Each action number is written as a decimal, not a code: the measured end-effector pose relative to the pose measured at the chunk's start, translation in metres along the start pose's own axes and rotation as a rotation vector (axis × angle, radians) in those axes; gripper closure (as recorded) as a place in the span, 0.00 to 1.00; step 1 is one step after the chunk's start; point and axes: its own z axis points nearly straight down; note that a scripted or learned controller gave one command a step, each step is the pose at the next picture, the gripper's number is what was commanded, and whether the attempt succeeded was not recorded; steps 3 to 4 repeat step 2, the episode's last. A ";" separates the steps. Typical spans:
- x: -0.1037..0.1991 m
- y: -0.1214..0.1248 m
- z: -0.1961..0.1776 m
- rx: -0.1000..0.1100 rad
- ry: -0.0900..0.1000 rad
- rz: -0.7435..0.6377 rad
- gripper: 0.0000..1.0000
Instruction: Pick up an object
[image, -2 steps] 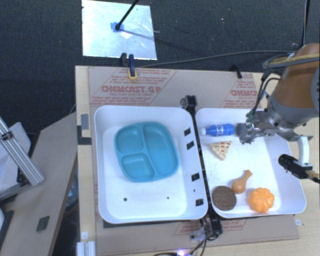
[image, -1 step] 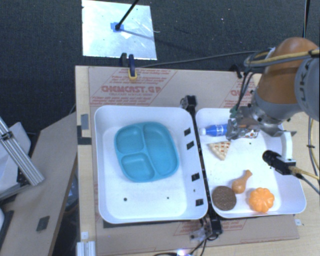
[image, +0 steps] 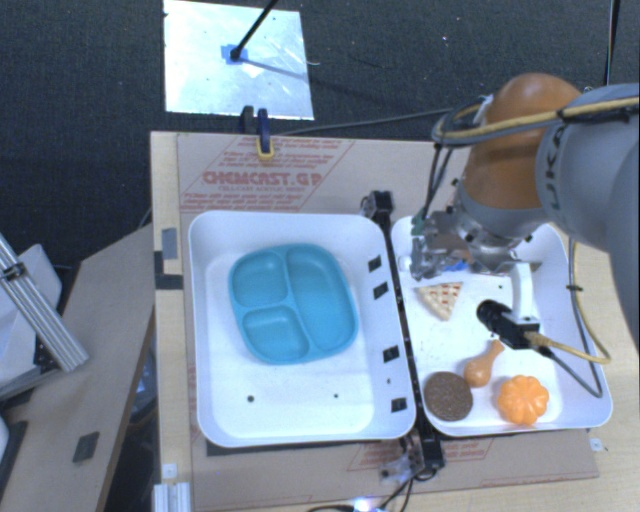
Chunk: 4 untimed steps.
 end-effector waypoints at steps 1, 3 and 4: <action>0.053 0.015 0.009 -0.001 -0.001 0.003 1.00; 0.105 0.032 0.014 -0.001 0.000 0.001 1.00; 0.105 0.032 0.014 -0.001 0.000 0.001 1.00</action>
